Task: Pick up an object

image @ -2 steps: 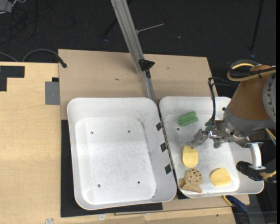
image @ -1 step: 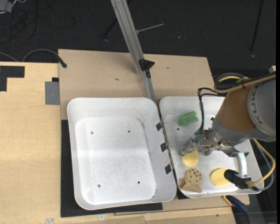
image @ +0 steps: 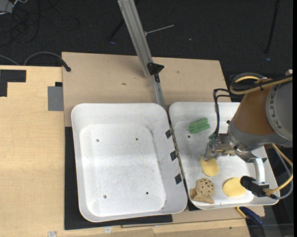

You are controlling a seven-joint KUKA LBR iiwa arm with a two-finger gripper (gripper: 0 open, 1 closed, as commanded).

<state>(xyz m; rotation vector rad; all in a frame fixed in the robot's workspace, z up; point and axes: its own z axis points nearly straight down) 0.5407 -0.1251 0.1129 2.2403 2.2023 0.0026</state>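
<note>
The right bin (image: 185, 113) holds several small objects. A green ridged piece (image: 199, 126) lies near its back. A pale yellow oval object (image: 210, 167) sits mid-bin, and a round yellow disc (image: 233, 187) rests near the front right corner. A tan spotted cookie-like object (image: 204, 189) lies at the front edge. My gripper (image: 212, 151) hangs low over the bin, directly above and touching the top of the yellow oval object. The arm's wrist hides most of the fingers.
The left bin (image: 89, 113) stands beside the right one, their rims joined by black clips (image: 173, 155). A slanted aluminium rail (image: 137, 36) rises behind the bins. A black part (image: 254, 185) of the arm overlaps the right bin's front corner.
</note>
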